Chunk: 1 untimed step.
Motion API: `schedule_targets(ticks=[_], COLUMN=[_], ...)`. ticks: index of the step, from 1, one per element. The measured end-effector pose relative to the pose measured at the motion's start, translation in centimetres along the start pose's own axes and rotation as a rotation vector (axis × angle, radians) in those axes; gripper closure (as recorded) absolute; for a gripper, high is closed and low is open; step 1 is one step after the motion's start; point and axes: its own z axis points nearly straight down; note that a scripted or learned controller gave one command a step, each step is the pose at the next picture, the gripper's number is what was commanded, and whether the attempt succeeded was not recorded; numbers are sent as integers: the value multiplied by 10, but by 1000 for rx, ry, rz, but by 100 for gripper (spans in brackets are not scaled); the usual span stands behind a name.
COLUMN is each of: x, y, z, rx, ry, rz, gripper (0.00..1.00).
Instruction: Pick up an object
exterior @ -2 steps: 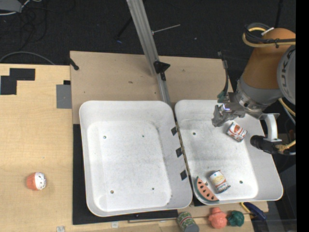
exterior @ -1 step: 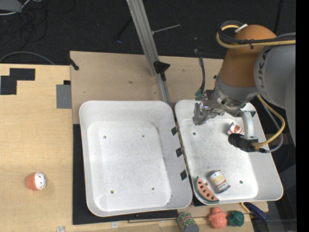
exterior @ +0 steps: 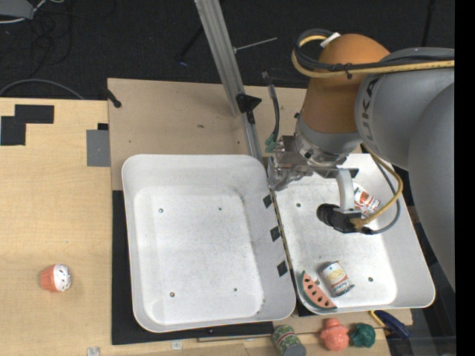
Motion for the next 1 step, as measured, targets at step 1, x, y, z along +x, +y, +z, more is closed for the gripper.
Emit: schedule_targets(ticks=[1], x=[60], y=[5], z=[-10], rx=[0], ry=[0], rz=[0], gripper=[100])
